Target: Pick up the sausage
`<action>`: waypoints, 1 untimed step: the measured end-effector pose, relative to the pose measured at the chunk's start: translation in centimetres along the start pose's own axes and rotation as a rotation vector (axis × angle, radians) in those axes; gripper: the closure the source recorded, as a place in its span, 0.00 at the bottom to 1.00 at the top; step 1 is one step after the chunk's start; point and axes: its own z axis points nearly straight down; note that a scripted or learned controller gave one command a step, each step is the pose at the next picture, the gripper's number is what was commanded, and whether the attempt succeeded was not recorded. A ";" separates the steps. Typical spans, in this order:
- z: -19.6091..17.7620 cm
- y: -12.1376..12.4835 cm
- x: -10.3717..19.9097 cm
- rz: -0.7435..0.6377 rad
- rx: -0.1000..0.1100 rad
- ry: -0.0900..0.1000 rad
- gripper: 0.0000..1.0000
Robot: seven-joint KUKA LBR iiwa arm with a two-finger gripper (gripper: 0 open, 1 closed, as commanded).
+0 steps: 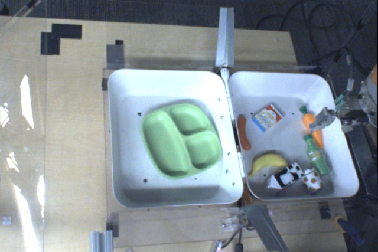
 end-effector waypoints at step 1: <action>12.0 5.6 6.4 -0.146 0.001 0.001 0.00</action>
